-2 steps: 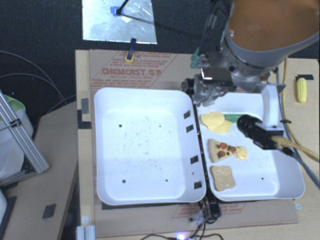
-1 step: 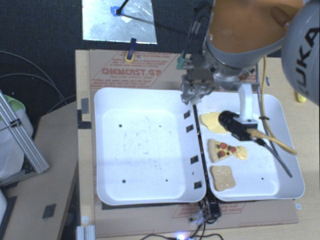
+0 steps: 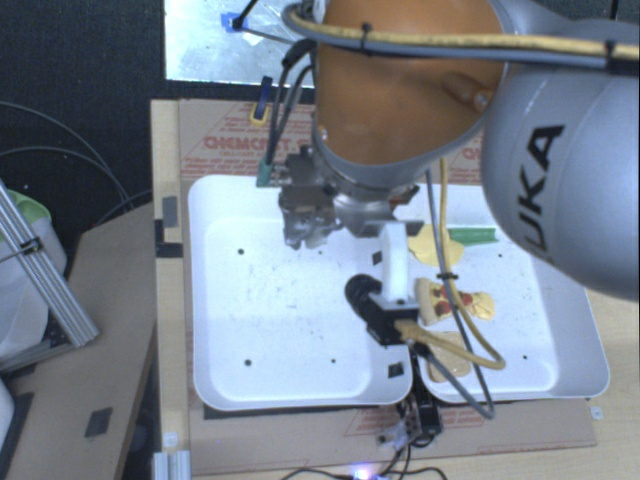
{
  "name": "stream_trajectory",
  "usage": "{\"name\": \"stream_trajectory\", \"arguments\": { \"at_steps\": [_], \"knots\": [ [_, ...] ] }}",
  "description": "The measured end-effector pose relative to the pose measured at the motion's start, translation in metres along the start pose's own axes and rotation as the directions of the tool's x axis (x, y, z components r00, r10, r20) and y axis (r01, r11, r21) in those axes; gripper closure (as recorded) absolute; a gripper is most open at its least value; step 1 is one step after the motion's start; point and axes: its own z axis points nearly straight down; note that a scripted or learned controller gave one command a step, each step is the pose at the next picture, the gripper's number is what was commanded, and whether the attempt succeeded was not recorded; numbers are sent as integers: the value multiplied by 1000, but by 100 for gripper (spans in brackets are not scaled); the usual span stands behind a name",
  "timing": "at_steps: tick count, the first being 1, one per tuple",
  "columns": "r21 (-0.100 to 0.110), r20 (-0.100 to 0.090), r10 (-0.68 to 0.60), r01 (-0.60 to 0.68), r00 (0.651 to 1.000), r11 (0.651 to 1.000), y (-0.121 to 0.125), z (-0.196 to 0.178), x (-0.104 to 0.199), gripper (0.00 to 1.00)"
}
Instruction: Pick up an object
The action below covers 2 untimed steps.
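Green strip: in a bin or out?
In: the green strip lies flat on the right bin's floor, beside a yellow piece.

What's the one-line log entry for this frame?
gripper: over left bin, far side | hold: cannot tell | right bin: pizza-slice toy, green strip, yellow piece

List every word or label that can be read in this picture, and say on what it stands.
"UKA", in black on the arm; its start is out of sight.
"CHEM...", in red on the cardboard; the rest is blurred.
Red print on the cardboard's near edge: unreadable.
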Motion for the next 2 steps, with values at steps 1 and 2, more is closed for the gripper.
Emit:
{"name": "stream_trajectory", "arguments": {
  "at_steps": [1,2],
  "knots": [
    [-5,0,10,-10,1000,1000,3,-12,-6,100],
    [-7,-2,8,-8,1000,1000,4,-23,-5,100]
  ]
}}
